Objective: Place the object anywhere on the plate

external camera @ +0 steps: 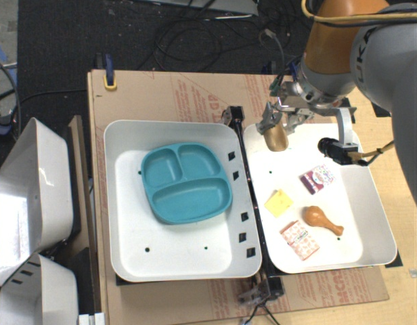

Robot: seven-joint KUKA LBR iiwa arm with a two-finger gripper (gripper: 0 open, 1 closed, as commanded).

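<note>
We see the hand [279,122] of the grey arm raised over the far left corner of the right shallow white bin [371,202], and between its fingers it grips a small tan-brown rounded object [276,139], perhaps a toy bread or potato; we cannot name it for sure. The object hangs under the fingers and seems to be lifted off the bin floor, though the slanted view does not let us be certain of this. So the hand is closed narrowly around this piece, and this is the thing of the task.

The blue plastic plate with three compartments [187,183] lies in the left shallow white bin [127,235], to the left of the held object and a little nearer to us, well apart from it. The dark divider between the two bins [248,202] stands between the object and the plate. We judge that the object is held high so that it can pass over this divider without a knock.

Other things rest in the right bin, on the side away from the plate: a yellow cheese-like wedge [279,202], a brown toy chicken leg [321,219], a red-and-white patterned packet [300,239] and a small purple-and-white packet [317,179]. They are apart from the hand, so they should not disturb the carry.

We think the lifting is done and the transfer to the plate is not yet made.
</note>
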